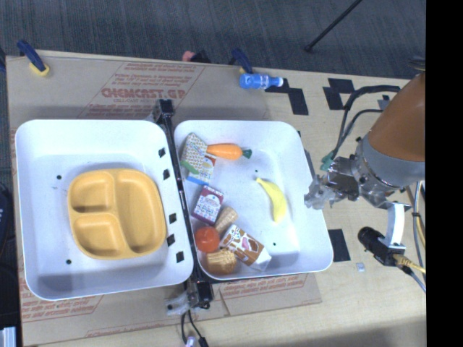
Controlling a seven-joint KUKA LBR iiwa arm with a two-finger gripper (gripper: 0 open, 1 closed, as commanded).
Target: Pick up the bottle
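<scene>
On the far side of the bench, beyond the right bin [307, 161] and lying on the brown board just past its far rim, we see the bottle [259, 82]: a small blue one on its side, its body a bright blue and its lighter neck end pointing right. It lies well apart from the gripper [318, 194], which hangs just off the right bin's right wall, outside the bin, at the end of the grey arm [394, 157] with its orange band. We cannot tell how the gripper is set; nothing shows in its grasp. Inside the right bin we see a carrot [226, 151], a banana [273, 198], a tomato [207, 239], and several small packets and cartons along its left side. The left bin [36, 165] holds a yellow divided tray [116, 212] with three compartments.
</scene>
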